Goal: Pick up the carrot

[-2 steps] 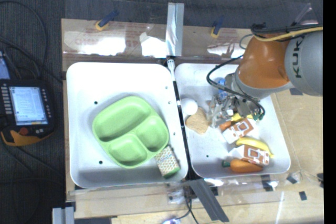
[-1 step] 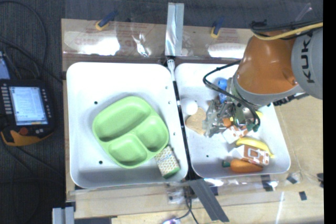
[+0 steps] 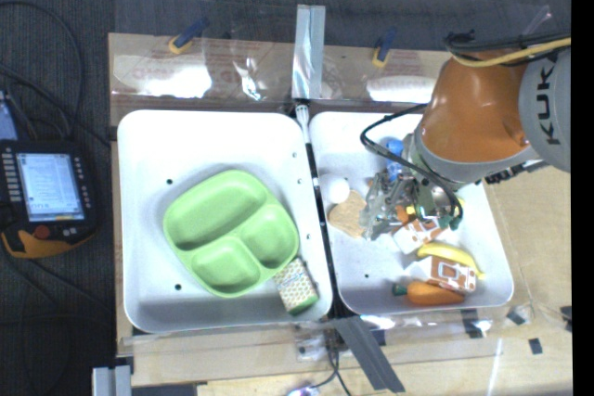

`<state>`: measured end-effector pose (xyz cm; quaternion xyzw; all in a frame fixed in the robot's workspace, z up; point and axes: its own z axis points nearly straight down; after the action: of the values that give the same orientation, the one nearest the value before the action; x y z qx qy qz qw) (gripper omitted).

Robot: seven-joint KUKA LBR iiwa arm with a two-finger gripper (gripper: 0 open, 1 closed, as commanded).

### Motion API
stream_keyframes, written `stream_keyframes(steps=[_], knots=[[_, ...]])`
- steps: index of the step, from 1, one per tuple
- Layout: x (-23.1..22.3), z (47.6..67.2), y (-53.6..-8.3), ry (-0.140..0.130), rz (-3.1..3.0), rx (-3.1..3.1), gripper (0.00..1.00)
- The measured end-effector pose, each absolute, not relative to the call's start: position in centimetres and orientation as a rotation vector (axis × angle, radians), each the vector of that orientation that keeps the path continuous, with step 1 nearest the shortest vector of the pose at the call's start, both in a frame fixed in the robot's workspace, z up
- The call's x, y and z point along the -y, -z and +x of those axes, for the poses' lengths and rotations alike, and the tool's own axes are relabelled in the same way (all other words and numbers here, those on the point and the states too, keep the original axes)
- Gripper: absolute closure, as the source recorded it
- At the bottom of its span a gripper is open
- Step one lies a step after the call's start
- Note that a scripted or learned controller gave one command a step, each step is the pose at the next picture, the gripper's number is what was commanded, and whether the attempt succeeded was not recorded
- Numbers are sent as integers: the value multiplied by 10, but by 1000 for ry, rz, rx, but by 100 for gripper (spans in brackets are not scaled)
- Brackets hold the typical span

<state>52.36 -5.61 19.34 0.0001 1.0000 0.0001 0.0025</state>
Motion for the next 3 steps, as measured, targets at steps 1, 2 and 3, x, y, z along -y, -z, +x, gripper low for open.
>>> stream_keyframes(steps=[1, 2, 3], knots=[[56, 525, -203, 2, -1, -3133, 100], [70, 502, -345, 5, -80, -3125, 100], [70, 501, -340, 1, -80, -3136, 0]])
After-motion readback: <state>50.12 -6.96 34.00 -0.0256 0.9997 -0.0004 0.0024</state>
